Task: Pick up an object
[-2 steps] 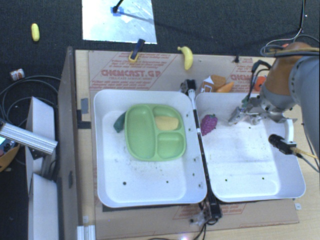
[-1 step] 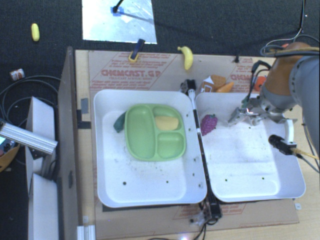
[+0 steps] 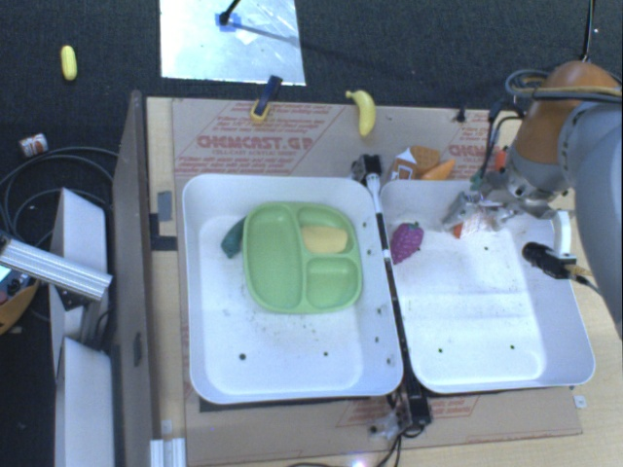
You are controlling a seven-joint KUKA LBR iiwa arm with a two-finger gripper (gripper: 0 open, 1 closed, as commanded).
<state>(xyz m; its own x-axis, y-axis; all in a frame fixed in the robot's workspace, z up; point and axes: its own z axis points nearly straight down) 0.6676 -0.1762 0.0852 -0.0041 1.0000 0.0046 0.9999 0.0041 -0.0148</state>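
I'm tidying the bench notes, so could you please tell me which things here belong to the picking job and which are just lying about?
Belonging to the job:
- claw, low in the right bin
- purple grape toy in the right bin
- green divided plate with a yellow item, left bin

Just lying about:
- banana on the board behind the bins
- small yellow item on the dark floor

Green tray (image 3: 282, 290), purple toy (image 3: 406, 240)
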